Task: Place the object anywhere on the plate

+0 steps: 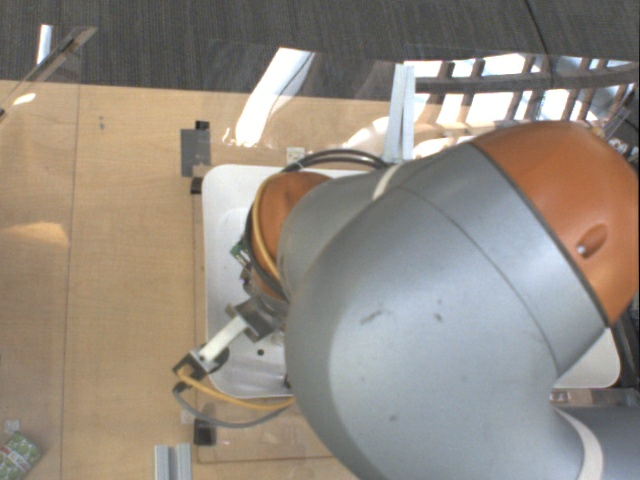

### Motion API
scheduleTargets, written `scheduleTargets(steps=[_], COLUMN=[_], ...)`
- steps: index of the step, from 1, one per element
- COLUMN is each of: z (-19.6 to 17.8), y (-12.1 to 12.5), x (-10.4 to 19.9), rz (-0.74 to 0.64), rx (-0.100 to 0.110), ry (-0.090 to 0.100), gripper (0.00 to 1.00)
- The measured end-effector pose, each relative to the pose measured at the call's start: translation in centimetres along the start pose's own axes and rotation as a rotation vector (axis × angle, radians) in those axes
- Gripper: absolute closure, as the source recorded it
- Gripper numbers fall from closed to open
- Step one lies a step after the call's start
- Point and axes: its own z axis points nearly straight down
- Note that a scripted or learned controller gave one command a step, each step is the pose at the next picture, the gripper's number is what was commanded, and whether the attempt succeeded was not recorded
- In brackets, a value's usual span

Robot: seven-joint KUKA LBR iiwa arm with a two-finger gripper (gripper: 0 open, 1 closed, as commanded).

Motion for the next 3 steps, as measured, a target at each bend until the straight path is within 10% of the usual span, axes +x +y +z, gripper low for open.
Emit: scheduleTargets(steps=[1, 2, 3], z=[-0.1, -0.1, 0.0], y=[8.0, 1.4, 1.4], x=[-6.5, -1.0, -1.0], rz=[0.146, 0.409, 0.408], rx=[-0.003, 0.002, 0.0], ry=[0.007, 0.008, 0.008], gripper=[1.0, 1.0, 0.0])
